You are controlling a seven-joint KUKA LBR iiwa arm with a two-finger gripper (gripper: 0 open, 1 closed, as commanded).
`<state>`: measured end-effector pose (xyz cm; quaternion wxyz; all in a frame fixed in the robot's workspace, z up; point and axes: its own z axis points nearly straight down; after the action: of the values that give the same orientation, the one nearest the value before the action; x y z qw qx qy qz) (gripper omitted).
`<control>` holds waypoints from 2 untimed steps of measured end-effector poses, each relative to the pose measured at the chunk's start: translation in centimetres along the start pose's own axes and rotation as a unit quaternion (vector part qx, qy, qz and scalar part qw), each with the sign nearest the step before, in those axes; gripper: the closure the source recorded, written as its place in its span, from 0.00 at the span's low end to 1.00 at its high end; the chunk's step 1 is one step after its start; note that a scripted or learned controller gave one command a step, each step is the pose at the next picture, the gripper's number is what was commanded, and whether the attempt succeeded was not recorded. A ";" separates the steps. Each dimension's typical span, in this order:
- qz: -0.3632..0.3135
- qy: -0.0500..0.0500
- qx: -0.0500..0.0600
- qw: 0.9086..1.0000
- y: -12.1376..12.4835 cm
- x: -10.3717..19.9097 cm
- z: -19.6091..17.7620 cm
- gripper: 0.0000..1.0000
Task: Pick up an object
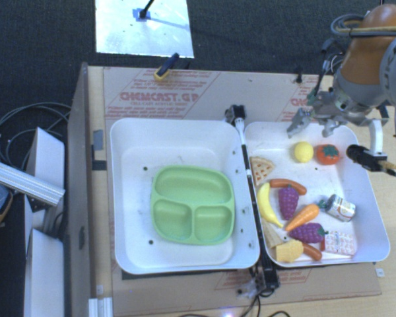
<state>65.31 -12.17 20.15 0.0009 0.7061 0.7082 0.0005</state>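
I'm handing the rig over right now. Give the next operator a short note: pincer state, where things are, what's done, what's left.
Pincer: open, holding nothing, above the far end of the right bin.
Nearest things: lemon and tomato, just below it.
Also in that bin: banana, carrot, grapes, can.
Left bin: green plate.
Done: nothing picked up.
Left: lower, close on one object, lift.

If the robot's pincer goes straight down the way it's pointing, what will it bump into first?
Probably the lemon. The pincer hangs open at the far end of the right bin, with the lemon and tomato just below its fingers. Depth is unclear, so it might meet bare bin floor between them.
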 end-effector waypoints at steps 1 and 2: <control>0.001 -0.001 0.000 1.000 -2.0 -3.2 2.4 0.00; 0.001 0.001 0.002 1.000 -6.1 -0.5 9.1 0.00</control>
<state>59.27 -12.68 11.03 -0.0006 0.7066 0.7076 -0.0002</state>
